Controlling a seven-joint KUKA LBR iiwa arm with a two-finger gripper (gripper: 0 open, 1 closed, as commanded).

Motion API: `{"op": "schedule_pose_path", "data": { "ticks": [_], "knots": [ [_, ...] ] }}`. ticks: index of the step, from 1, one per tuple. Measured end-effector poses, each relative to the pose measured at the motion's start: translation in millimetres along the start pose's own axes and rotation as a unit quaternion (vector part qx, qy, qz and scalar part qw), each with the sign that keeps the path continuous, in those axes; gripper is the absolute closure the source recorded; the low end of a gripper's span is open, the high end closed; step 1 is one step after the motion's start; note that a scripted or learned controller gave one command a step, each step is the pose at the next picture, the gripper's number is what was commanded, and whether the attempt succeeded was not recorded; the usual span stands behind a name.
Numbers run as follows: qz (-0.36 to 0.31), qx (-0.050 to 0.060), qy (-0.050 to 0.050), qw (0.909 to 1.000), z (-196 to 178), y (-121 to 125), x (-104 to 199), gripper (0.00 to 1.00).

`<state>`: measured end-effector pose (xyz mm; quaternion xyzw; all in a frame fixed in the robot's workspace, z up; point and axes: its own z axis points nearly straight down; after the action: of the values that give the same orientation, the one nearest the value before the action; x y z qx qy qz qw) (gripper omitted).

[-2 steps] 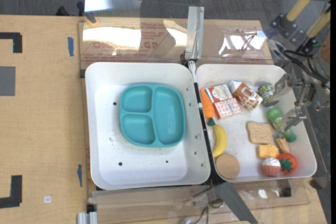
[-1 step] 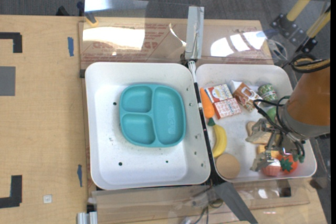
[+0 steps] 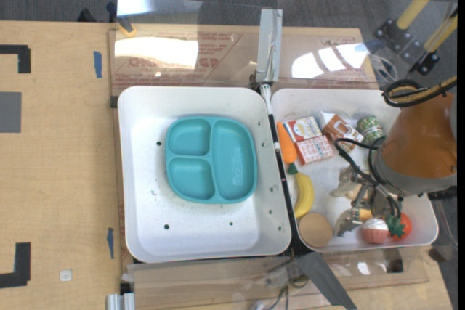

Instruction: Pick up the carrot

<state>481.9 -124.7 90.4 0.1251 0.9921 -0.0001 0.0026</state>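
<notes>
The carrot [image 3: 288,149] lies ungrasped at the right bin's [image 3: 429,237] left wall, above the banana [image 3: 304,194]. The gripper [image 3: 358,208] hovers lower right; finger state cannot be told.

The arm [image 3: 425,145] ran off the right edge, so most of it was cut off, and its bulk covered the right bin's [image 3: 425,232] far right side. The gripper [image 3: 361,208] was a blurry tangle of metal and cable, couldn't tell how it was set. The carrot [image 3: 287,147] was partly tucked against the bin wall, with its lower end behind the banana [image 3: 304,194]. Labels on the little boxes [image 3: 309,139] were too small to read. The tabletop [image 3: 51,156] was cropped at the left.
</notes>
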Motion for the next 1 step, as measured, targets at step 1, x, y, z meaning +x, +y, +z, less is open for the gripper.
{"op": "schedule_pose_path", "data": {
  "ticks": [1],
  "knots": [
    [-0.001,0.0,-0.008,1.0,-12.4,1.5,-4.8,1.0]
  ]
}}
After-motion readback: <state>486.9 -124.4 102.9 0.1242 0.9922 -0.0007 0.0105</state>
